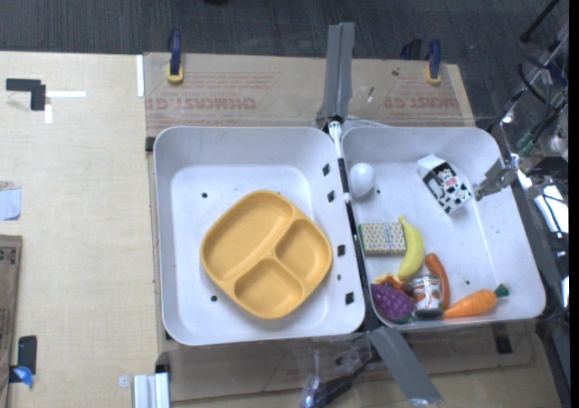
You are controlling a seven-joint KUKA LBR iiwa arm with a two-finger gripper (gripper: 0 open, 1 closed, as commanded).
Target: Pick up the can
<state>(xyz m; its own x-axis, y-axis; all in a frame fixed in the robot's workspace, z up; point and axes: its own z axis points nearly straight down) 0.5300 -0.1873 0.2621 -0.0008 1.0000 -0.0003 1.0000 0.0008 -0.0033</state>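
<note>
Gripper (503,176) sits at right bin's (507,243) right edge, near the milk carton (445,184); can't tell its state. Can (427,294) stands at the bin's front, well apart, touching grapes (391,298), sausage (439,274) and carrot (472,302). Banana (412,251) just behind. Yellow tray (265,253) in left bin (181,216).

Yellow three-compartment plastic tray (266,255) in left white bin (172,216); right bin (507,234): white ball (361,178) at 10 o'clock, orange carrot (472,303) at 5 o'clock.

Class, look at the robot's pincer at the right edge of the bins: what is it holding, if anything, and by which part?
Nothing is held. The pincer hangs over the right bin's edge, apart from the can, which sits among the toy food.
</note>
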